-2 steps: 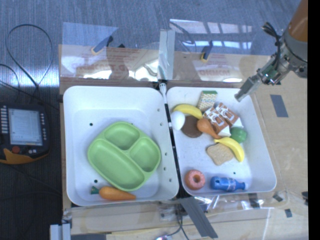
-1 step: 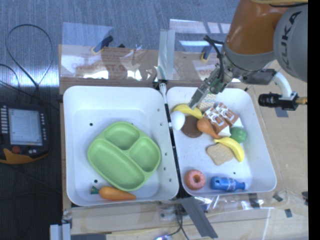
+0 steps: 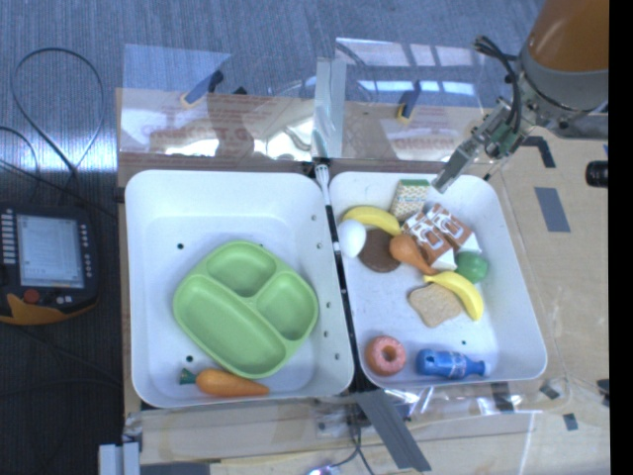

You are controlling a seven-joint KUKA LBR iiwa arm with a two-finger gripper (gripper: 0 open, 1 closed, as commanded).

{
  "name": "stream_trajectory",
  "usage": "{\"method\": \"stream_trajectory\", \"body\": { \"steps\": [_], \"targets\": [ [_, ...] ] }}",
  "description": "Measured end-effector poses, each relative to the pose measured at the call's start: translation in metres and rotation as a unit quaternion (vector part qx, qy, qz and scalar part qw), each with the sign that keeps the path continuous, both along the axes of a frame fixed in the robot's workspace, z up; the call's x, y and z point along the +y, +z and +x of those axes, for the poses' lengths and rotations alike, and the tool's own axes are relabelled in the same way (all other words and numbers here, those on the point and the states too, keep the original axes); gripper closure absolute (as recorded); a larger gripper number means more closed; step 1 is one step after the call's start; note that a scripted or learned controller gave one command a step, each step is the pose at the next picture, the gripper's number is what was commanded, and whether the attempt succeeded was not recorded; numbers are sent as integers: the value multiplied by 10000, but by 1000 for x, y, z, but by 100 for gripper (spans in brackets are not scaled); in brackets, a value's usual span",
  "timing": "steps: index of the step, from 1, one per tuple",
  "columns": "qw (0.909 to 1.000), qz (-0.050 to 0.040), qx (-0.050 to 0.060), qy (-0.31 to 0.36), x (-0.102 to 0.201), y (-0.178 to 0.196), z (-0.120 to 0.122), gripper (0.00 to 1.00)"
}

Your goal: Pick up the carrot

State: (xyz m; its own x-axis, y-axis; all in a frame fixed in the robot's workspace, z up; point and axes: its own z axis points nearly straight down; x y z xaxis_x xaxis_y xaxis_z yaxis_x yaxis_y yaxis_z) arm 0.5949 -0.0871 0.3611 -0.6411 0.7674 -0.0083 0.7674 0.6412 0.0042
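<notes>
My claw hangs over the far rim of the right bin, just above the cracker, and from this angle I cannot tell how it is set; nothing shows in its grip. The carrot lies well apart from me in the left bin, along the near wall, its green stub pointing left, tucked against the near edge of the green divided plate. Below my claw the right bin is crowded: two bananas, a white egg, a brown cookie, a slice of bread, a pink doughnut and a blue bottle lying on its side by the near wall. A teach pendant sits left of the tabletop.
</notes>
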Motion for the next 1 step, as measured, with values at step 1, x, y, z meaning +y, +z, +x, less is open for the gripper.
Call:
{"method": "stream_trajectory", "body": {
  "steps": [1],
  "targets": [
    [9979,17,74,-649,49,-91,-14,100]
  ]
}}
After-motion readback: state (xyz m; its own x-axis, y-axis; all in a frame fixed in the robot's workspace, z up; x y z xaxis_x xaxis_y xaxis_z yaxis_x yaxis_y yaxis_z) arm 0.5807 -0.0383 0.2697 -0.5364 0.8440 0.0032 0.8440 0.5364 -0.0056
